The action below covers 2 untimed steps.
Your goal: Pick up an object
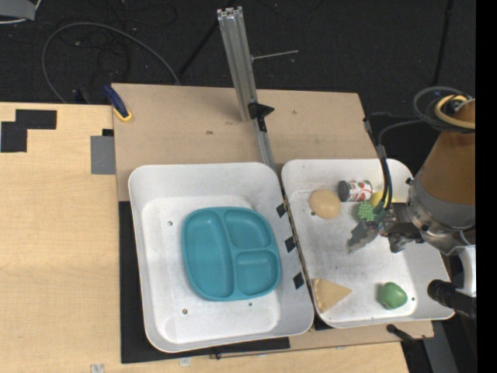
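My gripper [377,240] hangs over the middle of the right bin [342,169], its two dark fingers [359,238] spread apart with bare white bin floor between them. A tan round roll [325,203] lies to its upper left. Beside the roll, a small red-and-white can [356,190] lies on its side, and a yellow object [379,197] is partly hidden behind the arm. A green rounded object [393,294] sits near the bin's front right corner. A tan wedge [332,292] lies at the front left.
The left bin [155,208] holds a teal divided plate [231,252]. A metal post [239,61] rises behind the bins. Black clips [289,243] sit along the seam between the two bins. The arm's orange-banded body [454,169] stands over the right bin's right edge.
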Available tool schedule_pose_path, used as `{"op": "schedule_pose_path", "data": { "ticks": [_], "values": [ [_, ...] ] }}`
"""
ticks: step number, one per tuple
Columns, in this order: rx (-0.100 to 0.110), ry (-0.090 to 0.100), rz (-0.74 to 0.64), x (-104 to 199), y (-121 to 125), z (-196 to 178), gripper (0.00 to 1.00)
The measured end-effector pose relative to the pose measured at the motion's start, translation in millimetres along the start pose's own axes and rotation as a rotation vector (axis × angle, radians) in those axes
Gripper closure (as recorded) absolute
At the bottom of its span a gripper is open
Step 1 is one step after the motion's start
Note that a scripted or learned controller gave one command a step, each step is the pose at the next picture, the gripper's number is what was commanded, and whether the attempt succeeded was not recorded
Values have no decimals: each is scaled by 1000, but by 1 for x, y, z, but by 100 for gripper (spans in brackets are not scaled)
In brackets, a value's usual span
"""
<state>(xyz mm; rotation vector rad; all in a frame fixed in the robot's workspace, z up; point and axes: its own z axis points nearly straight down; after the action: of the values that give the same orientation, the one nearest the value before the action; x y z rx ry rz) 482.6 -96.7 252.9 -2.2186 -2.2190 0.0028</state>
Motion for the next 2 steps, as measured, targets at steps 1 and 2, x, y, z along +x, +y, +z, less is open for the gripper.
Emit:
{"op": "schedule_pose_path", "data": {
  "ticks": [1, 2],
  "values": [
    [4, 1, 0, 2, -4, 44, 0],
    [5, 1, 1, 2, -6, 108, 0]
  ]
}}
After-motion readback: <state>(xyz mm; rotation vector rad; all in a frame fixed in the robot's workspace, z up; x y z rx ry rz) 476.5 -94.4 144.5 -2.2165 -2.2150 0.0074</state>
